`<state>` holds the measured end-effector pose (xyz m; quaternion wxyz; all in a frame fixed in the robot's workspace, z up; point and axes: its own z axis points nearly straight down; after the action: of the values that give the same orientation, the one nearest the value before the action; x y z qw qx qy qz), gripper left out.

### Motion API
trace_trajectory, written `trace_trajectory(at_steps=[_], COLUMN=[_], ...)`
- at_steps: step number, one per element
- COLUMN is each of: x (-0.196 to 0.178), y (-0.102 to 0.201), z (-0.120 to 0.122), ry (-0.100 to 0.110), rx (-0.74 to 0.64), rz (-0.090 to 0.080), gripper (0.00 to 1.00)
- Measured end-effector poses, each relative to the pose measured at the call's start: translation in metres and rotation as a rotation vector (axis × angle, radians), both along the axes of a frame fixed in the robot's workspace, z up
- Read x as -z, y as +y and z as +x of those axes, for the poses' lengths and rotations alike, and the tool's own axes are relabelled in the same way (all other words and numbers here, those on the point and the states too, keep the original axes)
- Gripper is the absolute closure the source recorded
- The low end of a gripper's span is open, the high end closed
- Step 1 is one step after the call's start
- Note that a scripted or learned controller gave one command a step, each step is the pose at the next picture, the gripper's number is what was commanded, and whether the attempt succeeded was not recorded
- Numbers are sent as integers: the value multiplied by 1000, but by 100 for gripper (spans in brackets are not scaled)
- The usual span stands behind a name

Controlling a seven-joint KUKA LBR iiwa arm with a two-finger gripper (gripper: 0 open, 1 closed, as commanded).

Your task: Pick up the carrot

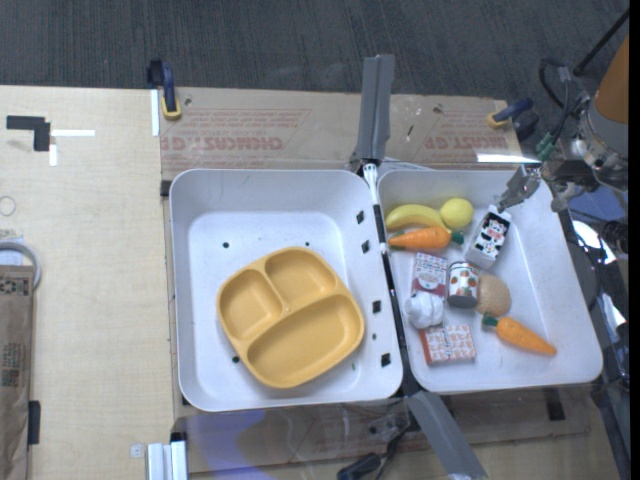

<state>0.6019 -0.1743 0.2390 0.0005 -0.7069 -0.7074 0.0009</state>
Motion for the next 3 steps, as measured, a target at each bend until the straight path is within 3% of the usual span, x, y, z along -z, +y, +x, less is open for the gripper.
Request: trace_trajectory(at_steps=[1,2,3], x=[119,145,147], y=[-35,-44,-4], z=[-81,-119,-120], ry=[0,-6,-2], rx=[-141,-323,-684], rz=[2,5,2], gripper=[0,0,0])
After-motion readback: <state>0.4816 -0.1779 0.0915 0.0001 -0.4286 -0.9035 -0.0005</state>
